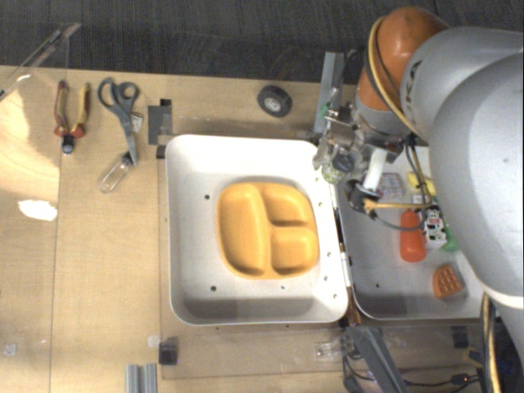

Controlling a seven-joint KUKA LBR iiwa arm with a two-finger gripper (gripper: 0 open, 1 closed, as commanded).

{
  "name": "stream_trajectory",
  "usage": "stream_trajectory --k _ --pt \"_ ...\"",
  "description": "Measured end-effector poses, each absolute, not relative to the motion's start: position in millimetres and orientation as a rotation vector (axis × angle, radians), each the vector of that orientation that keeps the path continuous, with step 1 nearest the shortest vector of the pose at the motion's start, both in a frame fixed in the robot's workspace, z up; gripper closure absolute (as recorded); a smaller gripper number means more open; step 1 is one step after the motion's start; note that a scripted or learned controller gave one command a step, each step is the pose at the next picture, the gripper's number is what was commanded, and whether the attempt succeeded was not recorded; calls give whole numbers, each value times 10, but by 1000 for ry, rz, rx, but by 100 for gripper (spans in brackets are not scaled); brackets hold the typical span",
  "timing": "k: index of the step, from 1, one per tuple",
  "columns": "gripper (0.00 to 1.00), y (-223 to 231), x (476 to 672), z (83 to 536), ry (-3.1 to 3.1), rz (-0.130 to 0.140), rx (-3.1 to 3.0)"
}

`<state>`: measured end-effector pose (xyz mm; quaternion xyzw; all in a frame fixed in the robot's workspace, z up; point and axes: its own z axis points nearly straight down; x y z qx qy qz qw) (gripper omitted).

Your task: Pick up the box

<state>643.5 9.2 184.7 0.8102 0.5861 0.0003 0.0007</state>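
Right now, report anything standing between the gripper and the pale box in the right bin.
Nothing visible does. The gripper hangs at the left rim of the right bin. The pale box lies just beside it, toward the view's right, partly covered by the wrist.

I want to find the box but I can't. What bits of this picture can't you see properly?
Right bin: the grey arm covers its right side in the camera view, hiding whatever lies there.
Gripper: too blurred and cluttered to tell whether it holds anything.
Small pale patterned thing beside it: too small to name; possibly the box.
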Motion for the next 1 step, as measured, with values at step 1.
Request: stream_trajectory --k 1 --pt "100 233 6055 2516 2139 7 2296"
